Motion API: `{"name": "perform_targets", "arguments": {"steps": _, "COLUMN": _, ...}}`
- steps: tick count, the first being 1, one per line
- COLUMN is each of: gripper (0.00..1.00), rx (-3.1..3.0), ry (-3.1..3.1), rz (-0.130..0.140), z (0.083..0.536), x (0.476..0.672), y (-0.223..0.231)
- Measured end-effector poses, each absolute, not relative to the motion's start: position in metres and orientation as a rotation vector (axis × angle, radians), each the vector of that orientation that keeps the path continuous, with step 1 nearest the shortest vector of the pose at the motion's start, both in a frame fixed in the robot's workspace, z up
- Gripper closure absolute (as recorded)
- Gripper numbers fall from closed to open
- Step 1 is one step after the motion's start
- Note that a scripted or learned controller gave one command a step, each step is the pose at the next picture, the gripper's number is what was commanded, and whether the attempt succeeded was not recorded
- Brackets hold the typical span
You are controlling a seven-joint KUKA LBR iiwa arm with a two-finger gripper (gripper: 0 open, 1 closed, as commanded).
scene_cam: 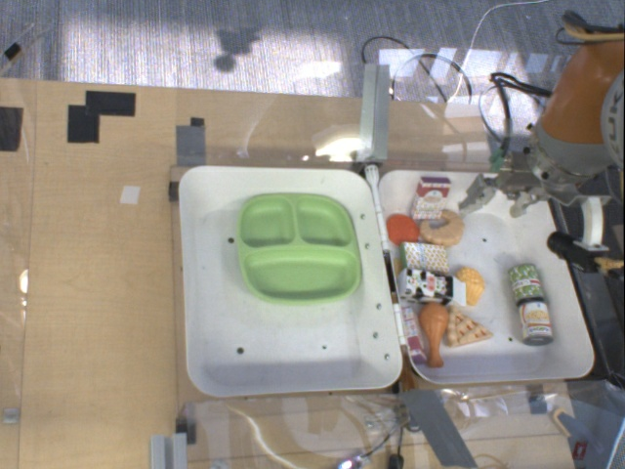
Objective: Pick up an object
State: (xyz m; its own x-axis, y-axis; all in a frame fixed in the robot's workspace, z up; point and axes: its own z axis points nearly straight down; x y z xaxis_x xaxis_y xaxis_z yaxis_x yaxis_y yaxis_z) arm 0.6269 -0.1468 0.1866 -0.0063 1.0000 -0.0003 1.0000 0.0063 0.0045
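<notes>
gripper (500,195) fingers apart, holding nothing | above right bin (566,364) | risk: toy food (437,262) packed close, may grab two or slip

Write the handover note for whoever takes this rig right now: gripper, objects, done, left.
Gripper: open, holding nothing, above the upper part of the right bin.
Objects: toy food clustered along the right bin's left side, including a donut, a drumstick and a pizza slice; a can lies apart on its right side. Green divided plate in the left bin.
Done: nothing picked.
Left: descend, grasp one object, lift.
</notes>
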Motion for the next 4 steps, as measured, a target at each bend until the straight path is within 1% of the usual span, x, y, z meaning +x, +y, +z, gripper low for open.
{"name": "perform_targets", "arguments": {"steps": 1, "gripper": 0.00, "rx": 2.162, "ry": 2.276, "rz": 0.002, "z": 0.089, "x": 0.665, "y": -0.134}}
{"name": "perform_targets", "arguments": {"steps": 2, "gripper": 0.00, "rx": 2.197, "ry": 2.249, "rz": -0.023, "z": 0.088, "x": 0.666, "y": -0.095}}
{"name": "perform_targets", "arguments": {"steps": 4, "gripper": 0.00, "rx": 2.224, "ry": 2.224, "rz": -0.025, "z": 0.088, "x": 0.666, "y": -0.094}}
